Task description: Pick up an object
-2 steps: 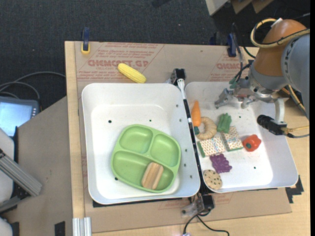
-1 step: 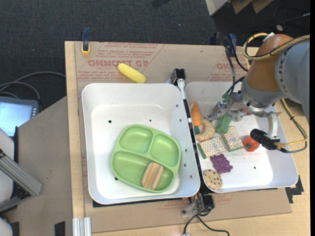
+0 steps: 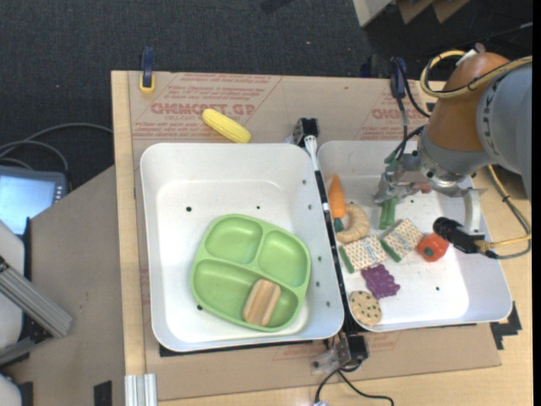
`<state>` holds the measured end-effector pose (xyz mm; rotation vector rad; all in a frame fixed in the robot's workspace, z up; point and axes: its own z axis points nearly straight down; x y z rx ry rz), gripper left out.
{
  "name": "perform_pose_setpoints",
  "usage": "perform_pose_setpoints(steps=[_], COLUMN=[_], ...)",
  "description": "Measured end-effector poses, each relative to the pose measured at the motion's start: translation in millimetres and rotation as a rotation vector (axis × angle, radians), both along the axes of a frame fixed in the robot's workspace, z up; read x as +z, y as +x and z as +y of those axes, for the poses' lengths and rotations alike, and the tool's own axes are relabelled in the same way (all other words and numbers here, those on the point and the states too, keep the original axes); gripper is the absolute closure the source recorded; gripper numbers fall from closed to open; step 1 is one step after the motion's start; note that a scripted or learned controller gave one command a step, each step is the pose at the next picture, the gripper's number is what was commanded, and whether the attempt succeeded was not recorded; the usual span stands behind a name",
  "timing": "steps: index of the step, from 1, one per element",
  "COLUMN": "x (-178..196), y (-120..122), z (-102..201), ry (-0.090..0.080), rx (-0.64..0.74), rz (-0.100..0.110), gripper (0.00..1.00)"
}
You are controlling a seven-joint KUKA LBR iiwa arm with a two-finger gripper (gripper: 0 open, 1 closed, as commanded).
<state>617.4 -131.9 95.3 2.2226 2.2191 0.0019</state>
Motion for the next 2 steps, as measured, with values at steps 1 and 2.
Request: perform_pose_setpoints(steps=[1, 2], x=[-11, 97], y=[50, -8], z=[42, 88], ry=[0.001, 0.002], rx=[0.005, 0.007], rz=[0.005, -0.004], gripper=[1.00, 1.00])
